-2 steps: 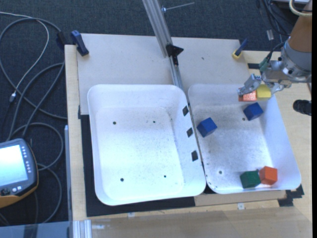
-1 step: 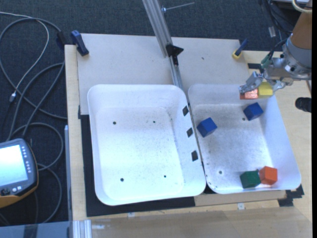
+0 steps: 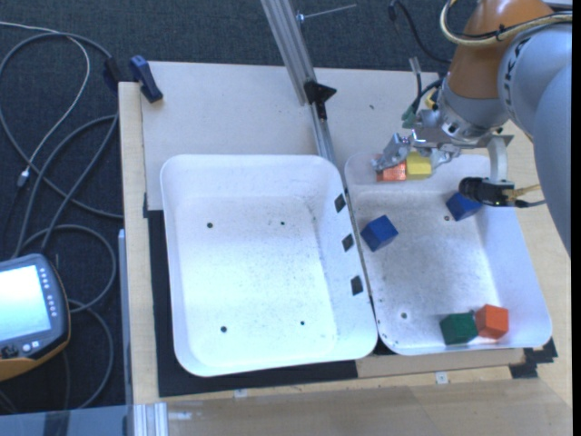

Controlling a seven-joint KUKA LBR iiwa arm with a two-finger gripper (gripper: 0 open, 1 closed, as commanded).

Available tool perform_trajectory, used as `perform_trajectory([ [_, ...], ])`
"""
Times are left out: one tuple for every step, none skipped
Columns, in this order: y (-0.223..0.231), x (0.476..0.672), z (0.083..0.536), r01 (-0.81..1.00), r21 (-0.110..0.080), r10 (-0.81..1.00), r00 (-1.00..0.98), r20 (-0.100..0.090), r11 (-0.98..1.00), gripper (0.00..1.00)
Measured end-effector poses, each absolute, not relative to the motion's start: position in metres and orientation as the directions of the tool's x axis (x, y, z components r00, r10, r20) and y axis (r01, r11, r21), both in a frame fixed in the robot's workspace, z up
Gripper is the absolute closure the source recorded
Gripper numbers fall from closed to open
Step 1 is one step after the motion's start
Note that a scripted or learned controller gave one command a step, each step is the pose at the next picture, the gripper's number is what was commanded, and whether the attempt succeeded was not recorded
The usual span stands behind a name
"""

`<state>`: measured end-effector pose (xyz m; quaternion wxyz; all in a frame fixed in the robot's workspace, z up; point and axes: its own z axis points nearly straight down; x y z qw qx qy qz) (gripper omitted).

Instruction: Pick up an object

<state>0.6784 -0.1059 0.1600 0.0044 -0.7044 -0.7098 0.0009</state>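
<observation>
A: Where is the grey arm with the orange band point(image 3: 486, 21)?

B: It comes in from the upper right and bends down over the far edge of the right-hand shallow white plastic bin point(image 3: 427, 280). The two-finger metal gripper point(image 3: 397, 157) sits low at that bin's top left corner.

A: Is it clenched on anything?

B: I cannot tell. A small yellow block point(image 3: 418, 165) and a small orange block point(image 3: 394, 173) lie right against the gripper, the orange one partly under it, but whether either is actually pinched cannot be made out.

A: What else is in that bin?

B: A blue cube point(image 3: 379, 232) near the left wall, tilted on its corner. A second blue block point(image 3: 463, 207) near the right wall, just beside a black fitting with a yellow tip point(image 3: 490, 192). At the near right corner, a green cube point(image 3: 458, 328) and an orange cube point(image 3: 492, 321) touching each other.

A: And the left-hand shallow white plastic bin point(image 3: 182, 271)?

B: Speckled with dark marks, a few small holes in its floor. A slanted grey metal rail point(image 3: 290, 44) runs down from the top to the gap between the bins. A blue clamp point(image 3: 145, 78) sits at the bench's far left corner, and a handheld pendant with a lit screen point(image 3: 27, 312) lies on the floor to the left
</observation>
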Motion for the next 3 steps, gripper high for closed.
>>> perform_trajectory([
  [-0.048, 0.634, 0.202, 1.000, -0.004, 1.000, -0.006, 0.004, 0.006, 1.00],
  [0.013, 0.628, 0.199, 1.000, -0.005, 1.000, -0.007, 0.004, 0.007, 1.00],
  [0.080, 0.563, 0.202, 1.000, -0.009, 1.000, -0.008, 0.004, 0.008, 1.00],
])
